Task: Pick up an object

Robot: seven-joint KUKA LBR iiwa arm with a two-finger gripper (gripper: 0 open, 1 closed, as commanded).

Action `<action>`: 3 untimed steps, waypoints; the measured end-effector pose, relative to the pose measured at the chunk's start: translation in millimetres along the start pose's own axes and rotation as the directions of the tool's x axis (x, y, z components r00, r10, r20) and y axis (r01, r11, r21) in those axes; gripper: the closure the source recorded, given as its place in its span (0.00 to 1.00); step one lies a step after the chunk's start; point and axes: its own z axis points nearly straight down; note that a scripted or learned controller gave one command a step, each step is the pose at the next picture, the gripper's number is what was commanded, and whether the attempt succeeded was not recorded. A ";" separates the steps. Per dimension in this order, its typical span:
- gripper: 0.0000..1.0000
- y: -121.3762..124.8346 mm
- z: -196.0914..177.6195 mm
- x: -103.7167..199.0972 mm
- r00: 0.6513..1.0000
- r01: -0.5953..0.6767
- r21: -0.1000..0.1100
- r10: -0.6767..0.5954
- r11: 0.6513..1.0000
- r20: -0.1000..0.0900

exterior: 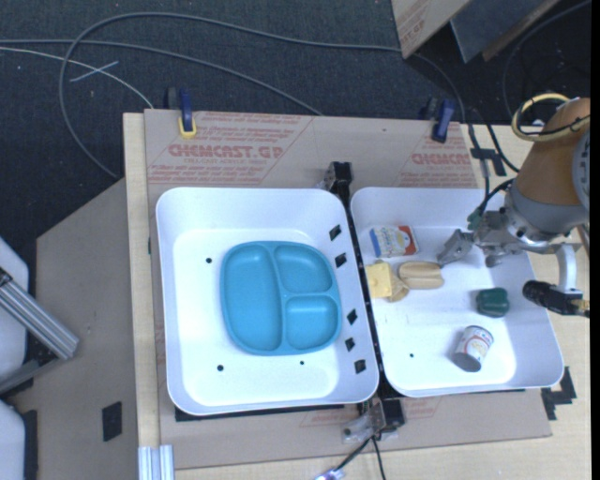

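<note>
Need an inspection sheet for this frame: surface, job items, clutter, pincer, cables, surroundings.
Surface: bench bears left bin and right bin, side by side.
Job items: right bin holds carton, tan roll, yellow piece, green block, can lying on its side.
Clutter: blue tray with three compartments in left bin.
Pincer: pincer over right bin's upper part, near the roll; nothing seen between its fingers.
Cables: white cable loops across the floor; black one exits at bottom.
Surroundings: blue clamps at bench's far edge, cardboard box above.
</note>
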 end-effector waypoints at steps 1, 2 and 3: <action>1.00 1.9 -14.6 -0.5 1.000 0.000 -0.007 0.000 1.000 0.002; 1.00 -6.3 -65.5 0.7 1.000 -0.001 -0.011 0.001 1.000 0.004; 1.00 -5.4 -97.8 0.6 1.000 0.000 -0.009 0.000 1.000 0.003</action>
